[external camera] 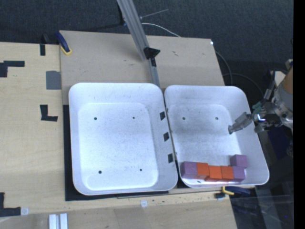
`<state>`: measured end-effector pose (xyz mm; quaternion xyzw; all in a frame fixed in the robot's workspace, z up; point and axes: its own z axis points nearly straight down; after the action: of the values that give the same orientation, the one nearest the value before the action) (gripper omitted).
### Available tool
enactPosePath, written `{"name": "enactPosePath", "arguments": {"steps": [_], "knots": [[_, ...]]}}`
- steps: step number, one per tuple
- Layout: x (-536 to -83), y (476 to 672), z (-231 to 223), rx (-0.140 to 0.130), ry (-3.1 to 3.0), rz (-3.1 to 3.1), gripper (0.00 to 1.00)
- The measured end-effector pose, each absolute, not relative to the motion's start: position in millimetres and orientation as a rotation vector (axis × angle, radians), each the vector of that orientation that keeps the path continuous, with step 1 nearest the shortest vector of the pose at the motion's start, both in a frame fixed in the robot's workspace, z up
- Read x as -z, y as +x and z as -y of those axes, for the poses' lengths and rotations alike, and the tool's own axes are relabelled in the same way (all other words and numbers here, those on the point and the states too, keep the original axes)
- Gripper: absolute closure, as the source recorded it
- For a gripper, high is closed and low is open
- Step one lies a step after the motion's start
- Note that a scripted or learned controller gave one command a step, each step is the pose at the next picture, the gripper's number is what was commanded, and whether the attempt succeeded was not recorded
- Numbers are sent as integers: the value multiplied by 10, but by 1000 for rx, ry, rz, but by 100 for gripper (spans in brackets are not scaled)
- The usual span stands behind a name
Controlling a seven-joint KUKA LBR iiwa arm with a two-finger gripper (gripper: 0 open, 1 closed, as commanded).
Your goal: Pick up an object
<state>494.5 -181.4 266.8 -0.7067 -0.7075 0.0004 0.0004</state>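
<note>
Right shallow white plastic bin [200, 104] as reference. Left shallow white plastic bin [114, 92] sits just beside it, rims touching. Grey arm's two-finger gripper [238, 124] hangs over the reference bin's right rim, about mid-height; can't tell if fingers are spread or closed, nothing visible between them. Row of purple and orange foam blocks [215, 170] lies along that bin's near wall, right half, well apart from the fingers, below them in frame.

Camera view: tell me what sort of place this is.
Probably a robotics lab test bench rather than a home or shop. Two shallow white bins, the left bin and the right bin, sit on a plywood bench, a robot gripper reaches in, and the blocks are plain coloured ones.
</note>
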Motion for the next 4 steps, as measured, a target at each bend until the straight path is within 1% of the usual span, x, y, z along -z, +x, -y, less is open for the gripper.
{"name": "enactPosePath", "arguments": {"steps": [1, 2, 3, 4], "knots": [[-1221, 5288, 1826, -7, -2215, 2219, 0], [-925, 4826, 2068, 1, -2228, 2225, 0], [-921, 5360, 2084, 2, -2219, 2228, 0], [-1014, 5334, 2080, -1, -2217, 2222, 100]]}}
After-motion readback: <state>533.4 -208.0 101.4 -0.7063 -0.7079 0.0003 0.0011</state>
